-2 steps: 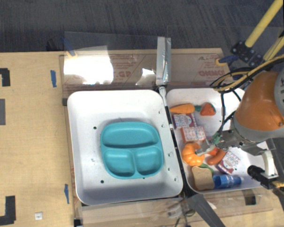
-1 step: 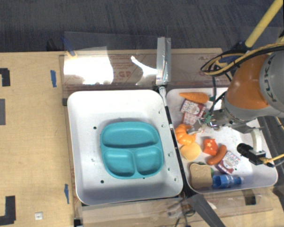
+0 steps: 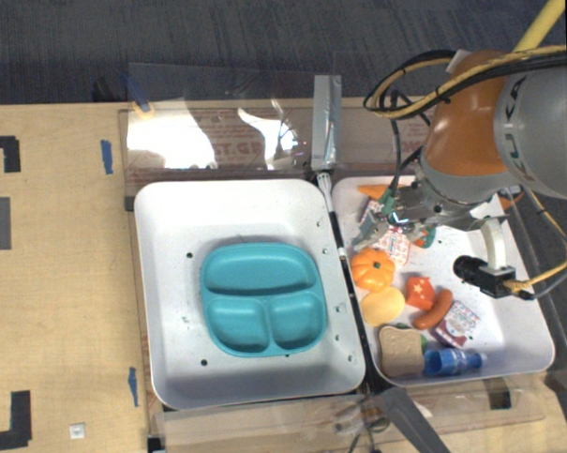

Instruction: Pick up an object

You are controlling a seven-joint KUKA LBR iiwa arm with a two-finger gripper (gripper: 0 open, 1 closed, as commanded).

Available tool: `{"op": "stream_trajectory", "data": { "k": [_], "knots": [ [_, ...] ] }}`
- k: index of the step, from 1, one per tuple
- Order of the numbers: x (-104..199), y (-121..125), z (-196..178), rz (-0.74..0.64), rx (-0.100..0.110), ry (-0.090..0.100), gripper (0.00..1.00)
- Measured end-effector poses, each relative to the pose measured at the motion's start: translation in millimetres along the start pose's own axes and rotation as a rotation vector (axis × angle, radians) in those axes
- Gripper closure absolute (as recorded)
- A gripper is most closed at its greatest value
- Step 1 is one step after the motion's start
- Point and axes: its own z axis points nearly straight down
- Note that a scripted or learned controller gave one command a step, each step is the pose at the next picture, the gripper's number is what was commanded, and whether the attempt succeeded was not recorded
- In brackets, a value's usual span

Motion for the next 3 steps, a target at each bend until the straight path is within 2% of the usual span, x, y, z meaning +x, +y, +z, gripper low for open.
{"op": "stream_trajectory", "data": {
  "k": [1, 2, 3],
  "knots": [
    [-62, -10, 68, 0.169, 0.002, 0.0, 0.0],
    [-76, 45, 103, 0.188, 0.004, -0.003, 0.0],
    [-75, 46, 92, 0.186, 0.003, -0.005, 1.0]
  ]
}}
